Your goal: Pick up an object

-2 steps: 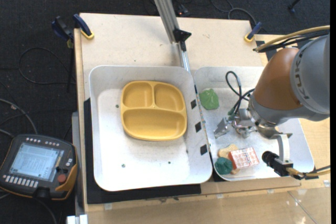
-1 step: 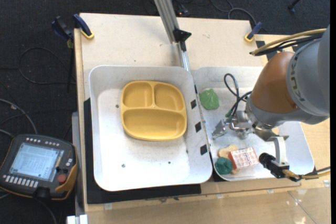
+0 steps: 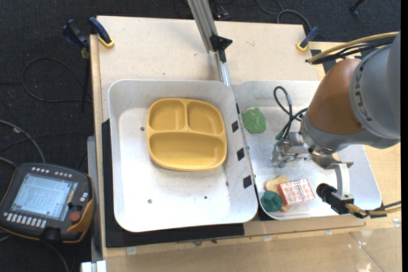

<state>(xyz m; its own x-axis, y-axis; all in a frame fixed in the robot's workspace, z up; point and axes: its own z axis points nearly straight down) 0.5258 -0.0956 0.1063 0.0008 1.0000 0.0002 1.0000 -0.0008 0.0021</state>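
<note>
Thick grey arm (image 3: 382, 95) with a rounded orange band (image 3: 338, 99) above the wrist — smooth, glossy casing. Black cable (image 3: 284, 105) looped beside it, running to a small metal gripper (image 3: 285, 155) — silver, boxy.

Hidden and cut-off parts

We see the arm (image 3: 357, 105) cut off at the right edge; its bulk hides much of the right bin (image 3: 268, 93), and the gripper (image 3: 285, 155) is too small to read.

You have two bins side by side on the table (image 3: 159, 48): the divided tray (image 3: 187, 134) lies in the left bin (image 3: 127, 200). In the right bin (image 3: 363, 181), the crumpled lump (image 3: 254, 120) sits right of that tray, the patterned block (image 3: 296, 192) nearer you, and the end effector (image 3: 287, 153) hangs between them.
</note>
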